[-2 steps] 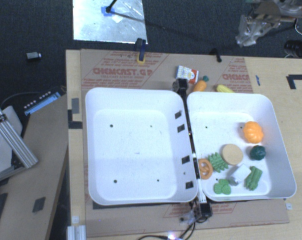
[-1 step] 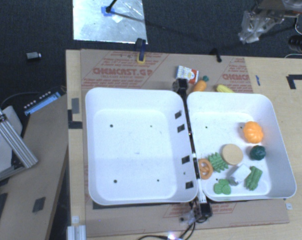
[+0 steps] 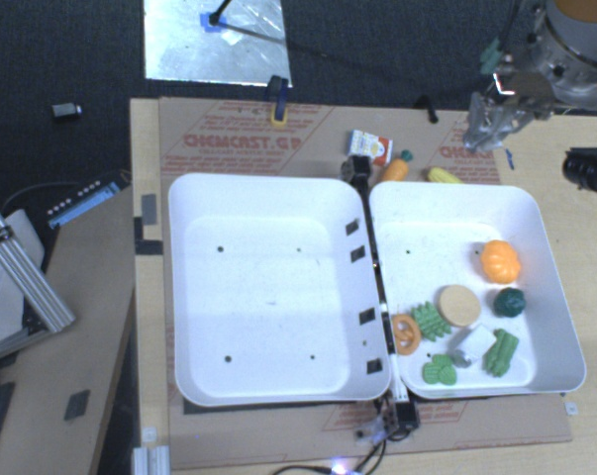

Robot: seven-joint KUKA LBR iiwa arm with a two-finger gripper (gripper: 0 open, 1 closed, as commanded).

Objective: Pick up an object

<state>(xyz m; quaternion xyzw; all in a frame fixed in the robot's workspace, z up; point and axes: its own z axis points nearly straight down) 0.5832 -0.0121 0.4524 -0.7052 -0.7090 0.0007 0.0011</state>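
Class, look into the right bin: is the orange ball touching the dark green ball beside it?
Apart. The camera view shows a strip of white bin floor between the orange ball and the dark green ball.

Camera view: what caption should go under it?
Gripper above the bench; toys like an orange ball in the right bin.

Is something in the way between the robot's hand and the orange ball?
Nothing visible blocks it. The end effector hangs above the bench beyond the right bin's far rim. The orange ball lies open from above, with the dark green ball beside it, nearer the camera.
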